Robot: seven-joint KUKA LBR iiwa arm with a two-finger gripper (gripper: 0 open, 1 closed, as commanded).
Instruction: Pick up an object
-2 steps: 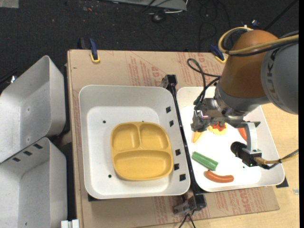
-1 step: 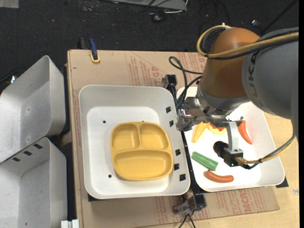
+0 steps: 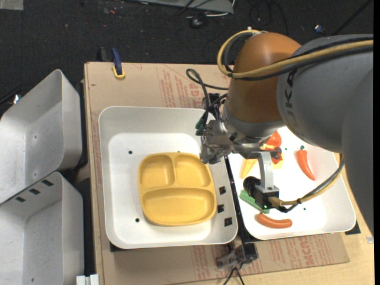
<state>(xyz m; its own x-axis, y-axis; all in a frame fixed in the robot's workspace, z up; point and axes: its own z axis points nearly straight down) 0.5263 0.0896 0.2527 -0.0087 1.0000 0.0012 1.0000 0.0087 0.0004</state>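
Your grey arm's two-finger gripper (image 3: 212,152) was parked right over the seam between the two bins.

The yellow plastic three-compartment plate (image 3: 177,189) lay flat in the shallow white bin on the view's left (image 3: 110,177). The gripper sat just at that plate's upper right corner, by the rims where that bin met the matching white bin on the right (image 3: 332,215). The wrist blocked the view, so you couldn't tell how far open the gripper was or whether it had hold of anything. In the right bin you had a red-orange chilli-shaped piece (image 3: 306,162) out in the open and an orange sausage-shaped piece (image 3: 274,221) near the front rim. A small green piece (image 3: 250,199) lay just beside the sausage shape, a yellow wedge (image 3: 247,167) sat close to the seam, and another orange-red bit (image 3: 274,140) was half hidden under the arm.
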